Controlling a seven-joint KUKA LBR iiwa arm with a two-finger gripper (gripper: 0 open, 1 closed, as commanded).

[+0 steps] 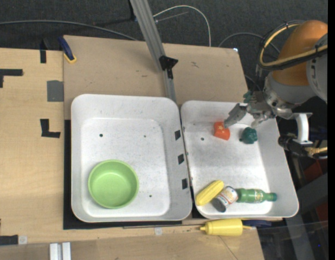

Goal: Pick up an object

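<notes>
The right bin (276,167) holds a small red-orange object (221,130) and a dark green object (248,136) near its far end. My gripper (241,122) hangs just above and between them, open, with one finger (232,115) angled toward the red-orange object and the other near the green one. Nothing sits between the fingers. At the bin's near end lie a yellow corn-like piece (209,192), a small can (227,197) and a green bottle (255,196).
A green bowl (113,183) sits in the near-left corner of the left bin (124,112). A yellow bottle (224,227) lies on the bench just outside the right bin's front edge. A grey pole (151,26) rises behind the bins.
</notes>
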